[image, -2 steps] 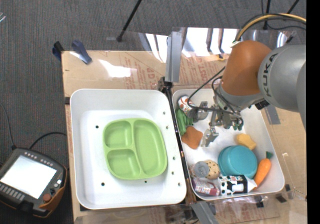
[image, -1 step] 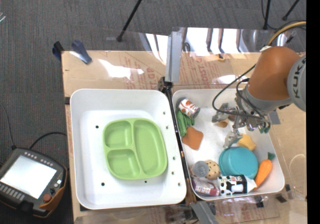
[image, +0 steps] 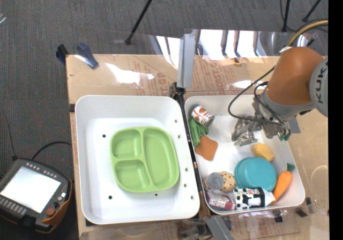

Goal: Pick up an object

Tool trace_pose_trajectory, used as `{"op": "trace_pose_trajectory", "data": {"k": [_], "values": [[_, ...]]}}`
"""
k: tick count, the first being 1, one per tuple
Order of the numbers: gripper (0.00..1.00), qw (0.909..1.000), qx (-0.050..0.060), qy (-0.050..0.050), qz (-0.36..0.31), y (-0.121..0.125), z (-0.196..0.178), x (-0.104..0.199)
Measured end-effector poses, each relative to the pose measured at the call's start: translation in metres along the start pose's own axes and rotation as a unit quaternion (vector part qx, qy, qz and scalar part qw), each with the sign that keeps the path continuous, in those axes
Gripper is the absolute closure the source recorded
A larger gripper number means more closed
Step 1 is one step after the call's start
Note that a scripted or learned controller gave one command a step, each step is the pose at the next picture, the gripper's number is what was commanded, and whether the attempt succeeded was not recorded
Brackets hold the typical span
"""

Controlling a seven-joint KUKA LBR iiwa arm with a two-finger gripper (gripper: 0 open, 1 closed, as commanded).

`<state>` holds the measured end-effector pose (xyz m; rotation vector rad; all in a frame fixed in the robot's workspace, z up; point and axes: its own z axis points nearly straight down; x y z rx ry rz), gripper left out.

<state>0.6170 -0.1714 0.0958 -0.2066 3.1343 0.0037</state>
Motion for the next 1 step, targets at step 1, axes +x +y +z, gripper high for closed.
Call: {"op": "trace_pose_trajectory", "data": {"k": [1], "values": [[1.0,0.9987,0.0,0.0,0.051,0.0477,0.0093,-0.0349]]}}
